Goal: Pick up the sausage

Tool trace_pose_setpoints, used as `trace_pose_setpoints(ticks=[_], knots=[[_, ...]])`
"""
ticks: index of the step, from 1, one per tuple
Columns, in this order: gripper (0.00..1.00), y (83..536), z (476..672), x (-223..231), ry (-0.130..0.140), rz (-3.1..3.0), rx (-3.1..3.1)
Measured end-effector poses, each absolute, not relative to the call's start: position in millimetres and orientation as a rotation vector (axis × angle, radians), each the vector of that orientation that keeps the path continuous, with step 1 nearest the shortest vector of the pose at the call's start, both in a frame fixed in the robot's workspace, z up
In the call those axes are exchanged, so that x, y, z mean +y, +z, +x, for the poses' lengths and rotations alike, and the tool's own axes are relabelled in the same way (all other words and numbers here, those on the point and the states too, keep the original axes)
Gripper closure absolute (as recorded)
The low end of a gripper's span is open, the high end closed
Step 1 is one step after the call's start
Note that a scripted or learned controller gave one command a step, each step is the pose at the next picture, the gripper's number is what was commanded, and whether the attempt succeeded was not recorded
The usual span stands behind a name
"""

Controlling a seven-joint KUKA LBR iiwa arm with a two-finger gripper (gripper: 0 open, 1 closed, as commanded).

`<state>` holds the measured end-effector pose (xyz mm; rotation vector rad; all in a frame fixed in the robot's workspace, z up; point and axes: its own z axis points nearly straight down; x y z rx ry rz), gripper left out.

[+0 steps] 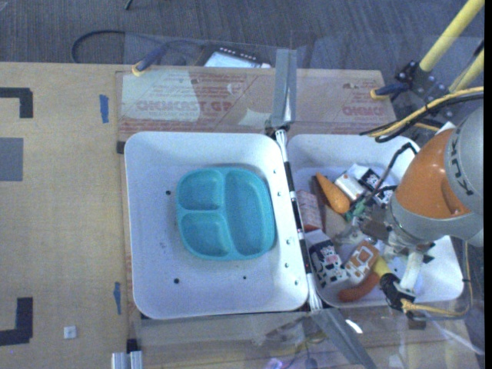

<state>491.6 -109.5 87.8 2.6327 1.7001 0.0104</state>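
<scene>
The sausage (359, 288) is a short reddish-brown link lying near the front edge of the right bin (446, 283). The gripper (378, 235) hangs over the middle of that bin, below the arm's orange band (429, 181). In the image it sits a little behind and above the sausage. Nothing in the picture shows the sausage held; it rests on the bin floor.
The right bin also holds a carrot (332, 194), a pink packet (309, 210), a black-and-white toy (329, 264), an orange-and-white box (360, 260) and a white packet (355, 179). A teal divided plate (227, 213) lies in the left bin (150, 229).
</scene>
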Motion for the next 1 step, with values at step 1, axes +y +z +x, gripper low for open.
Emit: trace_pose_setpoints(ticks=[1], knots=[[0.0, 86.0, 493.5, -180.3, 0.007, 2.741, 1.527]])
